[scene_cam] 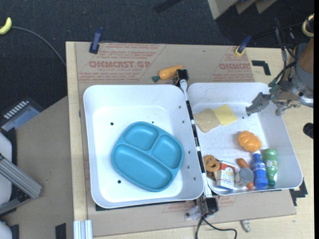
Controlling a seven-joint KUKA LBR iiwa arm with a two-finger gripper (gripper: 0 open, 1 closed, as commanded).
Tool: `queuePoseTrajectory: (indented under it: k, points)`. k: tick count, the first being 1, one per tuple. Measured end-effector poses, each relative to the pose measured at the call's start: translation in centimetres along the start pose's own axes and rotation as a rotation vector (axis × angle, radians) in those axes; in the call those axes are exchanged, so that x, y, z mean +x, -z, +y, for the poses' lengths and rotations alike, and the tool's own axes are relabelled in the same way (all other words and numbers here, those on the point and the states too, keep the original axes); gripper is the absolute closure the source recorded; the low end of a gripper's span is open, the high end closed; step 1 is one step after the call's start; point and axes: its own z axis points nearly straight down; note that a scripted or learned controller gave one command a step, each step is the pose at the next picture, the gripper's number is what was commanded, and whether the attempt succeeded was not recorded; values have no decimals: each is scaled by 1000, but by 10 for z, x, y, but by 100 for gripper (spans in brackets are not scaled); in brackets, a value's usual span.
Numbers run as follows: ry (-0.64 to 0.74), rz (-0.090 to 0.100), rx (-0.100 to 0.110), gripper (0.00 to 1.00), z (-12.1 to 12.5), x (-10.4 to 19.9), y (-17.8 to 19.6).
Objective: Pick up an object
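The likeliest thing to pick is the orange fruit (pixel 248 141), a rounded lump lying by itself on the floor of the right bin (pixel 279 180), a little right of the middle, with bare white around it on every side. It has no real long axis, so the fingers could close on it from any direction. The gripper (pixel 271 103) hangs over the far right part of that same bin, near the rim, and the fruit lies from it toward the near edge of the bench and slightly to the left in the camera view; judged from here, the move would be a short shift that way and then a descent. Two dark fingers spread apart below the grey wrist, one reaching left toward the yellow slice (pixel 227 115), the other pointing down on the right, and nothing sits between them, so the gripper looks open and holds nothing. The yellow slice and the tan bread slice (pixel 205 120) beside it lie flat to the gripper's left, near but harder to grip since they are thin. Along the near wall crowd a green bottle (pixel 270 167), a blue bottle (pixel 258 171), a grey can (pixel 246 175), a small carton (pixel 225 176) and a pretzel (pixel 211 162), all touching or nearly so. The left bin (pixel 99 108) holds a blue divided plate (pixel 147 156), well apart from the gripper.
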Motion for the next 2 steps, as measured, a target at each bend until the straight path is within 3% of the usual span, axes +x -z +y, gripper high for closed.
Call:
queuePoseTrajectory:
  k: [1,2]
  points:
    - [0,0,0,0,-20,-9,-152]
    - [-1,-1,-3,100,-20,-9,-142]
